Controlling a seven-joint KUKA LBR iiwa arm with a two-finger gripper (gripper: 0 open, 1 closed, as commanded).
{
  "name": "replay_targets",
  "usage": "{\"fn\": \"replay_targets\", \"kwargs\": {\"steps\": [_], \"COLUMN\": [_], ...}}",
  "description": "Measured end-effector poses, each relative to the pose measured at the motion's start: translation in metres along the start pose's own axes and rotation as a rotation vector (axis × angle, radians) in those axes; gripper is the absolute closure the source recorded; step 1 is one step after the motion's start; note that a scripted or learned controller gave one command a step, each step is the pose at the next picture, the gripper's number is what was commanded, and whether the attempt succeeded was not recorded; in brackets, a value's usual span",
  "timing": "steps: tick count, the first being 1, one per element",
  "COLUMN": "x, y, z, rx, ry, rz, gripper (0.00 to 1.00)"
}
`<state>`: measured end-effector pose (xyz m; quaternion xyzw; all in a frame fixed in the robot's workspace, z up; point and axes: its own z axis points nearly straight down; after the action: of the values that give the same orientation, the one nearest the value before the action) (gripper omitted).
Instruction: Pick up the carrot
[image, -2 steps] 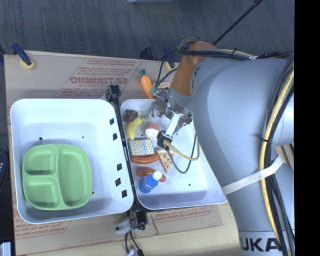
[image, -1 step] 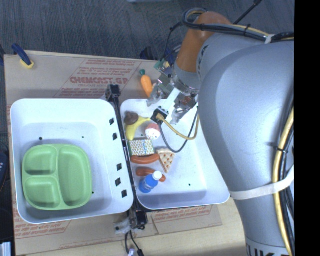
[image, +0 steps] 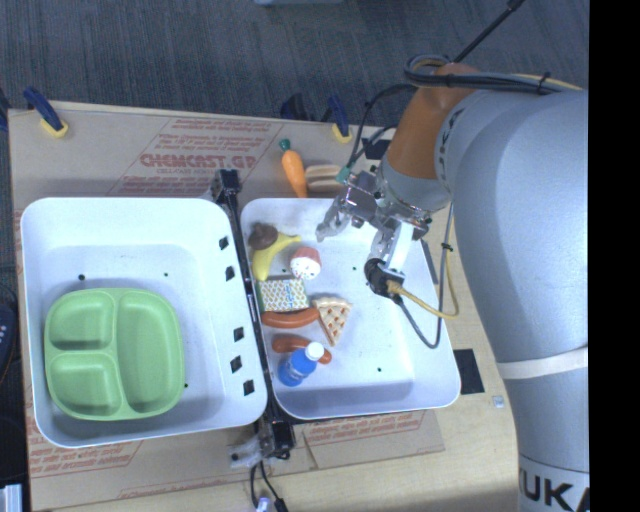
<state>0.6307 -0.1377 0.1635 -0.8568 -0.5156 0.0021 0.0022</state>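
A wooden bench (image: 470, 420), covered across most of its top by a printed cardboard sheet (image: 190, 155), carries two shallow white bins side by side, the left bin (image: 120, 215) filling the left half of the frame and the right bin (image: 430, 385) at centre. A carrot (image: 293, 172) lies on the cardboard just above the right bin's upper rim, its green tip toward the top of the frame, with a hot-dog bun (image: 322, 180) touching its right side. Two blue clamps, one (image: 45, 112) at upper left and one (image: 338, 116) at upper centre, grip the bench's far edge.
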Motion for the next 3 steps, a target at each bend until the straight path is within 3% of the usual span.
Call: {"fn": "replay_targets", "kwargs": {"steps": [1,2,3], "x": [-0.015,-0.018,0.019], "y": [0.037,0.039,0.019], "z": [0.073,0.072,0.038], "rx": [0.000,0.000,-0.003], "ry": [0.000,0.001,0.000], "rz": [-0.073,-0.238,-0.120], "gripper": [0.00,0.00,0.00]}}
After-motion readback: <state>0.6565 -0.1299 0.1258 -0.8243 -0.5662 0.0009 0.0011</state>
